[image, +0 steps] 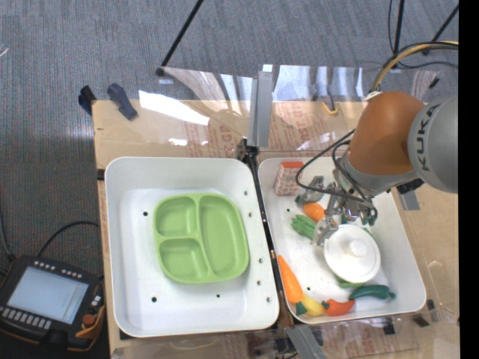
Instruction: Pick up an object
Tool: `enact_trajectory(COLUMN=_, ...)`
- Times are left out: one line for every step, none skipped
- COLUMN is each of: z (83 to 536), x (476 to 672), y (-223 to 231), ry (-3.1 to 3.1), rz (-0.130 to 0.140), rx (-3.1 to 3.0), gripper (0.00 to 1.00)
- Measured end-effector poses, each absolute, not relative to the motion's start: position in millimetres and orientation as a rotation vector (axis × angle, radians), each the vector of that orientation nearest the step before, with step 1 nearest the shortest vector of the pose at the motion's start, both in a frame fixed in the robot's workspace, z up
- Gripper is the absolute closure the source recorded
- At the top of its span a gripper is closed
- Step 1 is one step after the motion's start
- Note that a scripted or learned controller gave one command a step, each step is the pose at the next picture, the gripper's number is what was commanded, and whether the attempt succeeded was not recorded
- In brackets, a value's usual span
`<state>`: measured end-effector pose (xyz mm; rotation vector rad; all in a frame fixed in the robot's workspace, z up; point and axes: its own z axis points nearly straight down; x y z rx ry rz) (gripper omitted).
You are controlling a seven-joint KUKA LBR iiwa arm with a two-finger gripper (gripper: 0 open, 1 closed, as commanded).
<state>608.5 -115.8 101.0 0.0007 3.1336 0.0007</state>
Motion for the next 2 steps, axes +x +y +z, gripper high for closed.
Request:
enact_trajectory(z=87.3, x=620.9, y=-78.7, ry=3.14, rz=0.004, rx=0.054, gripper=0.0)
enact_trajectory(z=87.1, x=560.8, y=-78.4, ry=3.142, rz=0.002, rx=0.062, gripper=0.0)
